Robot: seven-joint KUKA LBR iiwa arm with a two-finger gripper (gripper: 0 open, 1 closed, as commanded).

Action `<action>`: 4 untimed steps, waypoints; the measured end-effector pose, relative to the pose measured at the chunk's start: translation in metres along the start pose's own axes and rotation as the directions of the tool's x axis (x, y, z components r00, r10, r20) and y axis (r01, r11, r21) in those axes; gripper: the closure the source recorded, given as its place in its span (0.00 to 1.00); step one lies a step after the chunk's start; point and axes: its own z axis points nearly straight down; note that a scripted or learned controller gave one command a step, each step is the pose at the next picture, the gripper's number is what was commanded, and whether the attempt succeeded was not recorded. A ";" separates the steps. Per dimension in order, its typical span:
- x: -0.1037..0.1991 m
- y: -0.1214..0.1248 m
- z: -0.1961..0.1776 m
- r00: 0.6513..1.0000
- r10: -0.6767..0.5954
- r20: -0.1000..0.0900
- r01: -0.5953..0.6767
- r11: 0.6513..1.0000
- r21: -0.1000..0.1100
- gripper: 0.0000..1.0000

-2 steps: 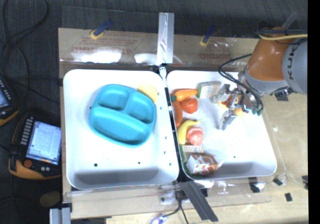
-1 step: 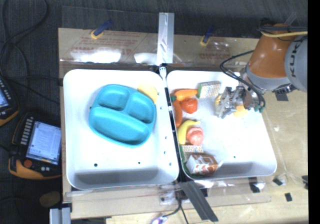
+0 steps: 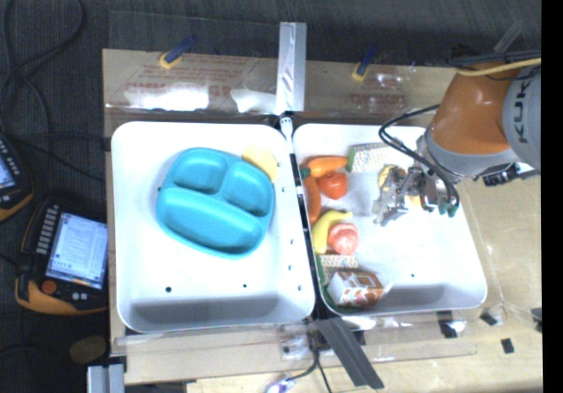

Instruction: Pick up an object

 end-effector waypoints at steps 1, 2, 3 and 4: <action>0.052 0.032 -0.044 0.992 0.127 -0.002 -0.127 0.992 0.001 1.00; 0.094 0.017 -0.089 0.974 0.226 -0.002 -0.226 0.974 0.002 1.00; 0.095 -0.033 -0.048 0.833 0.553 -0.002 -0.553 0.833 0.004 1.00; 0.089 -0.077 -0.003 0.809 0.587 -0.001 -0.587 0.809 0.004 1.00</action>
